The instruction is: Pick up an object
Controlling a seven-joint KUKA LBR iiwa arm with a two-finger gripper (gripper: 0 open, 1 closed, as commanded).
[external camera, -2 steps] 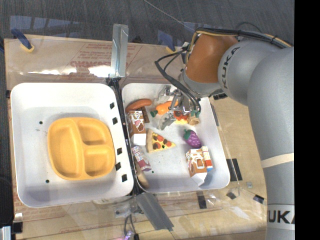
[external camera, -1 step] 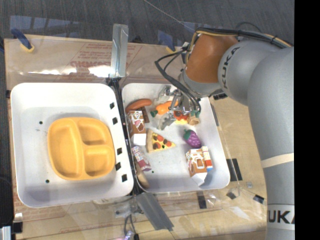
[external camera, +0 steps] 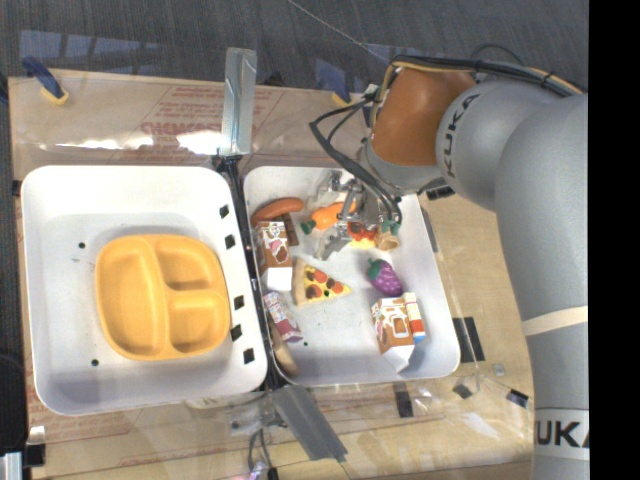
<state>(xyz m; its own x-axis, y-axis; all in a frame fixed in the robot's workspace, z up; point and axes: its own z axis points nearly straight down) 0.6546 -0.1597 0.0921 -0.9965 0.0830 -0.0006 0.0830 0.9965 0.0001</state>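
Camera view: the end effector [external camera: 352,220] hangs low over the far part of the right bin [external camera: 440,313], among the toy food; whether it is spread or pinching, I cannot tell. Just beside it lies an orange carrot [external camera: 325,215], the likely target, near a sausage [external camera: 277,209]. It looks like light, stiff, smooth plastic, prone to slipping, so best taken across its thick middle. The arm [external camera: 520,158] reads "KUKA"; the carton's [external camera: 398,323] print is unreadable
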